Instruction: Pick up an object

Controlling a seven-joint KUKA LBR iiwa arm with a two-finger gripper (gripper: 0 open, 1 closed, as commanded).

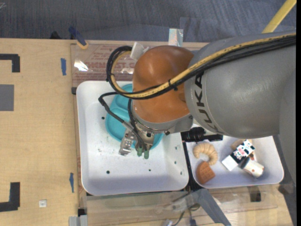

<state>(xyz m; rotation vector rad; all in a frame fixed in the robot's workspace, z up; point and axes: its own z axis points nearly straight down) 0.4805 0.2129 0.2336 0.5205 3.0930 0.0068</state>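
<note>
Landmark: left bin [94,173], 1 of 2 white bins.

Nearest the camera, just right of the left bin, the right bin [270,173] holds a brown rounded piece [205,172], a croissant-shaped piece [207,152] just beyond it, and a small black-and-white toy [243,157] further right.

Inside the left bin, the gripper [135,147] hangs low over the floor, a green-tipped part beside a metal one; grip state cannot be determined, nothing seen held. A teal bowl-like object [115,121] lies just beyond it, partly under the orange wrist.

Beyond the left bin: clear plastic wrap [101,62] on the bench.
</note>
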